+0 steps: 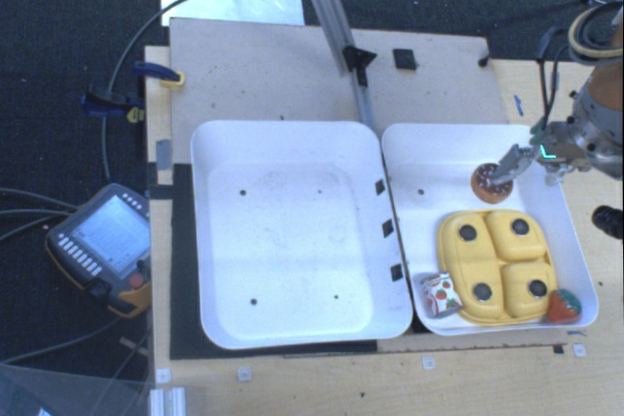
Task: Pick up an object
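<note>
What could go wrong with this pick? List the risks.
1. The gripper sits over the small brown round object, which looks low, so the fingers might slip off it.
2. The yellow four-cup tray lies just below it; a sideways push could knock the object against it.
3. The right bin's wall is near, leaving little room.
</note>
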Tool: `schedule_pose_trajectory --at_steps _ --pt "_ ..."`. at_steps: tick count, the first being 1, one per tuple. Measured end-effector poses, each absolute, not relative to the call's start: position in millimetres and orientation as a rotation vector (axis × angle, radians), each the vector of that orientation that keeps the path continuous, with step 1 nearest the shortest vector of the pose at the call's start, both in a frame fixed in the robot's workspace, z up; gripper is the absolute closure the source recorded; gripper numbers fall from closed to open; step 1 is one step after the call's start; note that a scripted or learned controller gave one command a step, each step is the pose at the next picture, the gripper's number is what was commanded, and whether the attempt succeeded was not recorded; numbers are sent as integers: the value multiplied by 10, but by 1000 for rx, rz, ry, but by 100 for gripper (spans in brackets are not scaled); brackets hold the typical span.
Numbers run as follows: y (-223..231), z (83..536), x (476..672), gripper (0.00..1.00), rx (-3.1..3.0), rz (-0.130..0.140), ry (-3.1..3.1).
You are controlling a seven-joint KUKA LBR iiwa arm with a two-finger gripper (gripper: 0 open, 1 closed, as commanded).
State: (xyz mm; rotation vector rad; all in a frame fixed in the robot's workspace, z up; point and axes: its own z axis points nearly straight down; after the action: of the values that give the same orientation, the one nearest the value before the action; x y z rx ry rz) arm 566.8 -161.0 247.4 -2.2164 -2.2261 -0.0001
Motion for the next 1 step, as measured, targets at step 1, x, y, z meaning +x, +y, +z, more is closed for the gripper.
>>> schedule_pose_trajectory --at_steps 1 --pt "-1610 2483 5673 0 -2217 -2 -2228"
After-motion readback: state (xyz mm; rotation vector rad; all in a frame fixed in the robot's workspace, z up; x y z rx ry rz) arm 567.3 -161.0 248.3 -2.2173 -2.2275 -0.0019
